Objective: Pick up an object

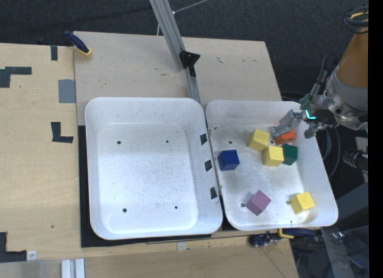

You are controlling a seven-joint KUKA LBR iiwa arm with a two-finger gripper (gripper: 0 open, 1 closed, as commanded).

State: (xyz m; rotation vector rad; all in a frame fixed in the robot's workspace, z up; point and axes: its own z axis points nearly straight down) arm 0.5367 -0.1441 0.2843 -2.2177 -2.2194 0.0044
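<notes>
Observation: the arm enters from the right edge of the frame, and its gripper (286, 129) hangs over the upper right part of the right bin (236, 110). One grey finger is seen slanting down and to the left. The second cannot be separated from the wrist body, so whether the claw stands open or closed cannot be told.

Objects in the right bin: an orange block (287, 137) lies directly under the visible finger, partly covered by it. Touching or just beside it, toward the lower right, sits a green block (290, 154). A yellow cube (259, 139) lies just left of the finger, and a second yellow cube (273, 155) just below it. A blue cube (228, 159) stands apart near the bin's left wall. A purple block (258, 202) and a third yellow cube (303, 201) lie near the bottom of the frame, well apart from the claw.

Judgement: the orange block is the nearest candidate, immediately beneath the claw. Its long axis appears to run left to right, though too little of it shows to be sure.

Risk: the four clustered blocks crowd one another, so a closing finger may strike a neighbour.

The left bin (96, 112) is not involved
</notes>
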